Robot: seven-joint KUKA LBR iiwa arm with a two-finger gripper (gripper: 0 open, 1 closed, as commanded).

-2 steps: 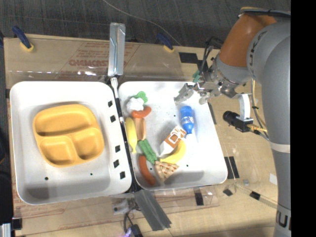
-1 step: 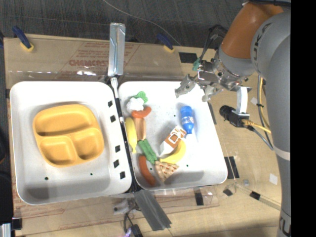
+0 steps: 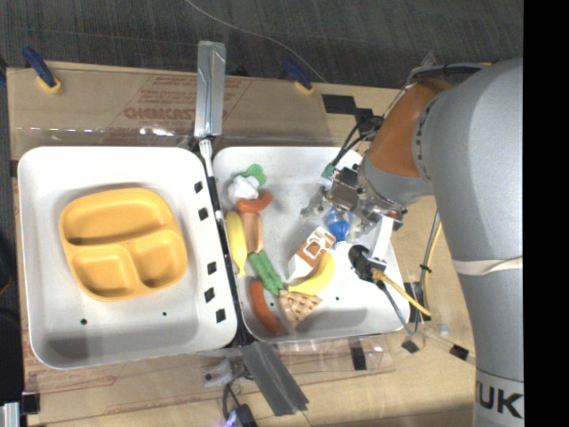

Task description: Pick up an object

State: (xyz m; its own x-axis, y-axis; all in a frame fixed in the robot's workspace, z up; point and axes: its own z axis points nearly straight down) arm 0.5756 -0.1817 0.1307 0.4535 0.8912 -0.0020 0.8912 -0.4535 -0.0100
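My gripper (image 3: 343,210) is low over the right bin (image 3: 293,163), in its right half. A small blue object (image 3: 338,228) lies right under it, and an orange and white packet (image 3: 312,246) sits just to its lower left. A yellow banana (image 3: 318,278) and a waffle piece (image 3: 300,307) lie below that. Along the bin's left side are a brown sausage (image 3: 253,221), a yellow piece (image 3: 235,240), a green piece (image 3: 264,269) and a red sausage (image 3: 262,302). A white and green item (image 3: 245,185) lies at the top left.
The left bin (image 3: 44,176) holds a yellow compartment tray (image 3: 124,238). A metal divider bar (image 3: 210,87) stands between the bins at the back. Blue clamps (image 3: 42,68) grip the cardboard behind. The arm's grey body (image 3: 471,176) covers the right bin's right edge.
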